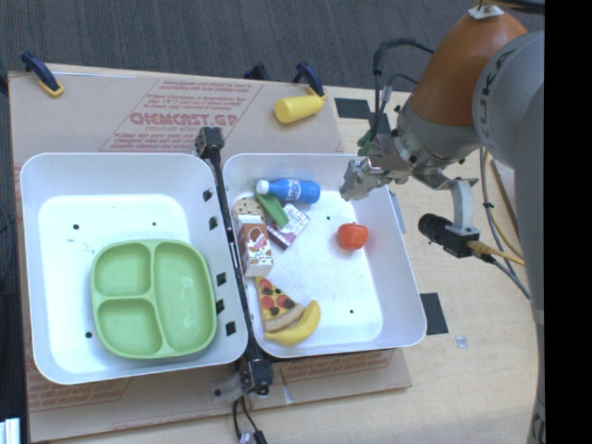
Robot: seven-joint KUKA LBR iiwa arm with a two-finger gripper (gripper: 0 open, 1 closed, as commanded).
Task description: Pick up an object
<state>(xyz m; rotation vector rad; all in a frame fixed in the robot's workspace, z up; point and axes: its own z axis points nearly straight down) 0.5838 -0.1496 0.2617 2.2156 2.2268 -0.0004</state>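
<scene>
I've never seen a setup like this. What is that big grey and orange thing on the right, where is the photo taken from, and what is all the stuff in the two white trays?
That is a robot arm, photographed from one fixed camera above the bench, looking down at a slant. Its gripper hangs over the right bin near its back edge, with nothing visibly held. That bin contains toy food: a red tomato, a blue bottle, a banana, a pizza slice and small cartons. The left bin holds a green divided plate. A yellow object lies on the cardboard behind the bins.
</scene>
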